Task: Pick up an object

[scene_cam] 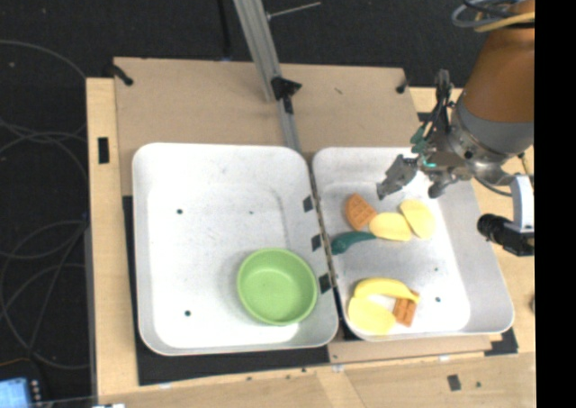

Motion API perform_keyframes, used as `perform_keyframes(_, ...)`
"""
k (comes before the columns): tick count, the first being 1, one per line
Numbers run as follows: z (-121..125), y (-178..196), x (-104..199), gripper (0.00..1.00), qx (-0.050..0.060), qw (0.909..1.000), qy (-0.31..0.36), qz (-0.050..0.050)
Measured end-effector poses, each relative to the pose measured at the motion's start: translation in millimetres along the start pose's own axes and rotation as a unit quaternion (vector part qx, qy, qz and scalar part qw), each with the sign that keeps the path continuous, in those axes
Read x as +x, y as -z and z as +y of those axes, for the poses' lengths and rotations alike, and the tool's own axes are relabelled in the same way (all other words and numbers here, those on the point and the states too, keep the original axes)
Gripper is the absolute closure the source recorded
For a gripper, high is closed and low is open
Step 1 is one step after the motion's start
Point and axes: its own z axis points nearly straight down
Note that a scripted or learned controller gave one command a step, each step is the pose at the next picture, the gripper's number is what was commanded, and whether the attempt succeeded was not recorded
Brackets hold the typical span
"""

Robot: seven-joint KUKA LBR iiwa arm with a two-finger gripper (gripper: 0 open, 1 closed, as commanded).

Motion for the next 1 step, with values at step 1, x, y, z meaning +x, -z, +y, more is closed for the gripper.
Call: perform_keyframes(1, 0.1, 0.1, -0.2, 0.00, 0.000, 1.0000, -0.001, 0.000)
